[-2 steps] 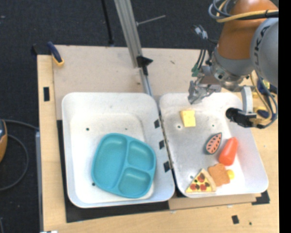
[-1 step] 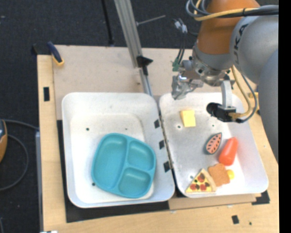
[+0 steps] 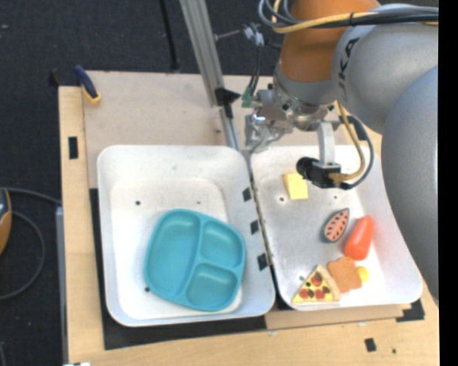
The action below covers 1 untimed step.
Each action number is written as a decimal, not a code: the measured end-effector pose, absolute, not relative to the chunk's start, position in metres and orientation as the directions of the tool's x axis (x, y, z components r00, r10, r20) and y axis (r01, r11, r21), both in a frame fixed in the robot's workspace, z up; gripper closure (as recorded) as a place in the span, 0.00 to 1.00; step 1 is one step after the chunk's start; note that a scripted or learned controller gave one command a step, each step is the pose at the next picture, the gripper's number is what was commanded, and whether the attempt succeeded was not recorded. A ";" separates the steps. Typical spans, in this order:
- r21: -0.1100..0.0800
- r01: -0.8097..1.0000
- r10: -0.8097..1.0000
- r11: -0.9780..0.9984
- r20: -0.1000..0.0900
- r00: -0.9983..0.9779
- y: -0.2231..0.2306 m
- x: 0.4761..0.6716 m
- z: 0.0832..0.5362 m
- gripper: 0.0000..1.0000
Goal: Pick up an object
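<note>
In the right bin you have five loose pieces — a small yellow block (image 3: 295,186) lying flat, an oval watermelon slice (image 3: 336,226) beside an orange-red carrot-like piece (image 3: 359,238), a tan bread-shaped piece (image 3: 344,274) touching a pizza wedge (image 3: 317,287).

Robotics laboratory, grey industrial arm with orange band (image 3: 328,21), pale wooden bench (image 3: 153,113), upright aluminium extrusion post (image 3: 206,59), dark carpeted floor (image 3: 76,21), loose black cables (image 3: 23,227)

One fixed camera above the bench (image 3: 137,97), slanted downward, both white bins (image 3: 114,166) in frame
</note>
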State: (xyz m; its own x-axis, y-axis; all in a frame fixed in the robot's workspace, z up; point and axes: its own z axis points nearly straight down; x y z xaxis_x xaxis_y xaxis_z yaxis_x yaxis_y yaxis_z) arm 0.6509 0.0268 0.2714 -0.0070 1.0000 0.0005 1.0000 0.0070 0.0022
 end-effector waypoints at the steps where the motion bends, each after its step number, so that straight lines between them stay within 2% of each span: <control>1: 0.001 1.000 1.000 0.007 0.000 -0.007 0.083 0.661 0.256 1.00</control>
